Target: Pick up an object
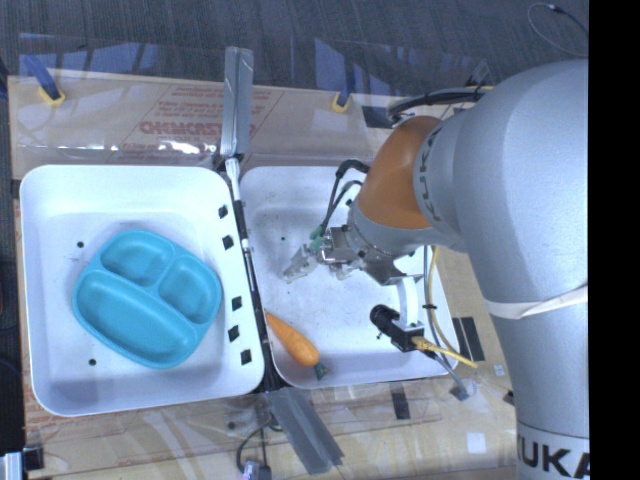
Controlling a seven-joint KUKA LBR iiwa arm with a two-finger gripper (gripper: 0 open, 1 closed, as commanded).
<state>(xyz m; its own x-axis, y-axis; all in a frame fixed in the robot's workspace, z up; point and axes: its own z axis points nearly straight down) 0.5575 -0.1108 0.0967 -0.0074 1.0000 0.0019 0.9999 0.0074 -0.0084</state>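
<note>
An orange carrot [292, 340] with a small green stem end lies near the front left corner of the right bin [270, 208]. My gripper [297, 266] hangs over the middle of that bin, its pale fingers pointing left. It is above and slightly right of the carrot, apart from it. Nothing shows between the fingers. A blue divided plate [148, 297] rests in the left bin [60, 198].
The grey arm with its orange band [395, 183] covers the right side of the right bin. A black connector with a yellow cable [400, 333] hangs below the wrist. A metal divider [237, 98] runs between the bins.
</note>
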